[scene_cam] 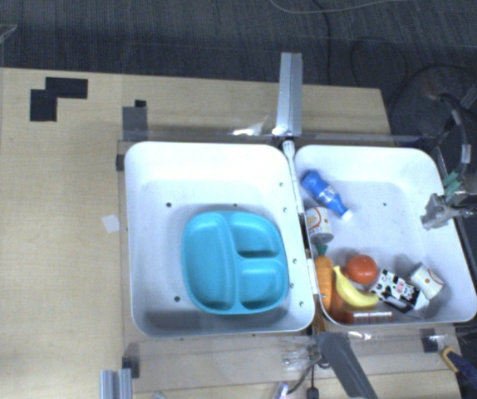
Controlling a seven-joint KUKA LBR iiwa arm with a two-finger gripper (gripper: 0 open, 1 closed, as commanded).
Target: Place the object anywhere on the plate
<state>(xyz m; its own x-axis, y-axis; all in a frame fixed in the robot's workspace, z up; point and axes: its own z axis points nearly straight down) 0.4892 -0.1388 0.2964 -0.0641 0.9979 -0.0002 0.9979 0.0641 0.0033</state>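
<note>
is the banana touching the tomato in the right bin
Touching. The camera view shows the banana curving right under the tomato with no white bin floor between them.

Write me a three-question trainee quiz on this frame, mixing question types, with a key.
1. True or false: the blue plate lies in the left bin.
2. Multiple choice: the blue bottle lies (A) on the plate, (B) in the right bin near the divider, (C) on the bench outside both bins.
3. Fill in: the banana lies against a red ____.

Key
1. True; the plate has three compartments and nothing sits on it yet.
2. B; it lies tilted in that bin's upper left part.
3. Tomato-like fruit, beside the carrot in the bin's lower left corner. The tool hangs at the right bin's right rim, away from that pile.
</note>
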